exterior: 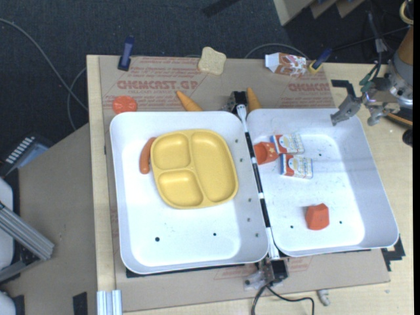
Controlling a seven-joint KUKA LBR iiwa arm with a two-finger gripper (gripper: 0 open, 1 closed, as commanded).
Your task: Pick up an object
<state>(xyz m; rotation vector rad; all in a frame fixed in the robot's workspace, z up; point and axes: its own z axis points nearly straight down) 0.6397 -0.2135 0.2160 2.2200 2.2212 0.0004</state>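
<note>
Peeking out from behind the glossy yellow tray (194, 168), a sausage (144, 156) shows only partly. Right of the tray, a blocky red cube (317, 216) and small cartons (289, 155) lie untouched; farther right, the metal gripper (359, 105) hangs released, its arm cut off.

The robot's visible part is a small cluster of metal at the wrist end. The tool (359, 107) has pale grey, dull metallic fingers (344, 113), thin and angular, branching from a darker grey body. Above them sits a rounded silver-grey housing with a lighter ring. A thin green wire and a dark cable run along the housing, and a sliver of orange shows just beneath it.
</note>
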